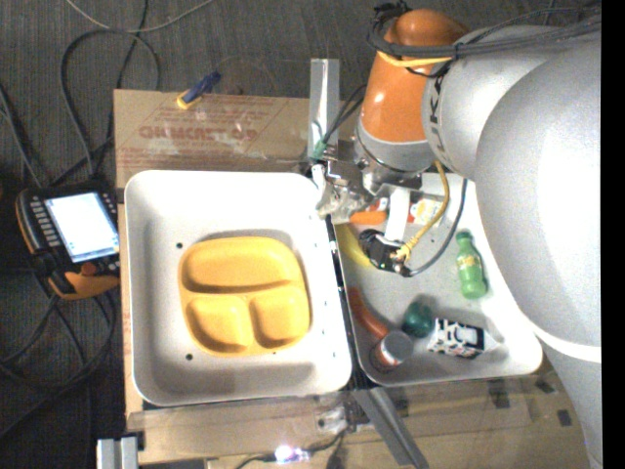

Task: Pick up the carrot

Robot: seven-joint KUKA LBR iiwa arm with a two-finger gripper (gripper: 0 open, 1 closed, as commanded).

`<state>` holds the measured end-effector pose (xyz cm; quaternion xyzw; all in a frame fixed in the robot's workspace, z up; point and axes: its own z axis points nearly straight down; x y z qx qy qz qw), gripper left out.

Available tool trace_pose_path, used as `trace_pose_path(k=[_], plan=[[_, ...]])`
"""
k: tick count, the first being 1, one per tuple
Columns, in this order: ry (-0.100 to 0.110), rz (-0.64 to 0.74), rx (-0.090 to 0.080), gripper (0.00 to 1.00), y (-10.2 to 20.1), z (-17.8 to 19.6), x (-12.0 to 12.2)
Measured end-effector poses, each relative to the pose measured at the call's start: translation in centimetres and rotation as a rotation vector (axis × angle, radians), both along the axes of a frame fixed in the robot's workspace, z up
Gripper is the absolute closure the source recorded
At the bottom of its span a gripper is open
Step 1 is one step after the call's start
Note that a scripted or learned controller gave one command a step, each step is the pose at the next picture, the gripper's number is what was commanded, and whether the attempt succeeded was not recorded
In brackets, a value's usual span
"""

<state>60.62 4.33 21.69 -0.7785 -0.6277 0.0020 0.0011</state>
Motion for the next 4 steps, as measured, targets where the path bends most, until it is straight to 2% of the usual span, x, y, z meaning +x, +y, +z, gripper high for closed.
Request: trace_pose_path(k=[1,2,3,4], plan=[[-0.001,0.126,-0.001,1.0,8.0,0.4,-3.1],[0.002,-0.065,-0.002,1.0,14.1,-2.1,-8.2],[-0.002,-0.042,-0.003,1.0,13.3,4.6,-6.7],[-0.003,-0.222,-0.004,1.0,7.7,13.1,-3.9]])
